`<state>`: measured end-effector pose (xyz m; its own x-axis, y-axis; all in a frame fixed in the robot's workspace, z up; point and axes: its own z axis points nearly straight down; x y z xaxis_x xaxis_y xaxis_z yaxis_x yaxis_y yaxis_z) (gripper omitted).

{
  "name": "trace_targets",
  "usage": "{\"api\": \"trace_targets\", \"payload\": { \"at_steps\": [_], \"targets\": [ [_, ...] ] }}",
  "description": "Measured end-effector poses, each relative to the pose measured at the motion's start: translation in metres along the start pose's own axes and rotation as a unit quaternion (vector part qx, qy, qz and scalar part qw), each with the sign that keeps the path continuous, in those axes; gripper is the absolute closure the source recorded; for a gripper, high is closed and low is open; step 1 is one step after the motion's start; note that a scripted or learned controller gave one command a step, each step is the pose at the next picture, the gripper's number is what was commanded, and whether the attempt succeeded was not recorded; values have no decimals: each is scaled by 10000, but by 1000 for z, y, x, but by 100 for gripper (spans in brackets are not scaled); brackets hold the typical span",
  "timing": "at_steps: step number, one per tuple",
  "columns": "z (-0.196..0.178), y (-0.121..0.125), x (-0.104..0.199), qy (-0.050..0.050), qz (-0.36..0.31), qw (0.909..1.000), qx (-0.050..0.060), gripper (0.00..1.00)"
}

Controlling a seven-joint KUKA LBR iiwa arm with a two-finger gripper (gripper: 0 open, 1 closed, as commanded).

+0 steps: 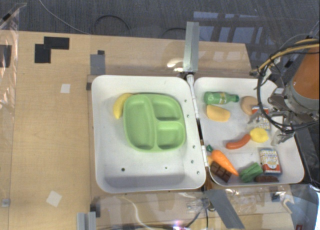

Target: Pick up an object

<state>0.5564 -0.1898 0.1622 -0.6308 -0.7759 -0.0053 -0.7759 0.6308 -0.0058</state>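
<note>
Under the end effector (fingers indistinct), a lemon lies partly hidden.

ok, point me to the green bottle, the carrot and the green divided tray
green bottle [221, 97], camera view, middle of its body
carrot [224, 160], camera view, middle of the orange root
green divided tray [143, 124], camera view, floor of its long left compartment

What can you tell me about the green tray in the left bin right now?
The green tray looks like moulded plastic with rounded corners and three compartments: one long at its left, two smaller at its right. It lies flat, slightly skewed, in the upper middle of the left bin. A yellow banana rests against its upper-left edge, partly tucked behind it.
</note>
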Motion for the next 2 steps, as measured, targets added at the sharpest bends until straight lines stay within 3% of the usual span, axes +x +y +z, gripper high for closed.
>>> {"api": "trace_targets", "payload": {
  "at_steps": [1,2],
  "targets": [
    [71,42,1,-16,376,9993,46,0],
    [71,13,9,-24,-1531,9882,47,0]
  ]
}}
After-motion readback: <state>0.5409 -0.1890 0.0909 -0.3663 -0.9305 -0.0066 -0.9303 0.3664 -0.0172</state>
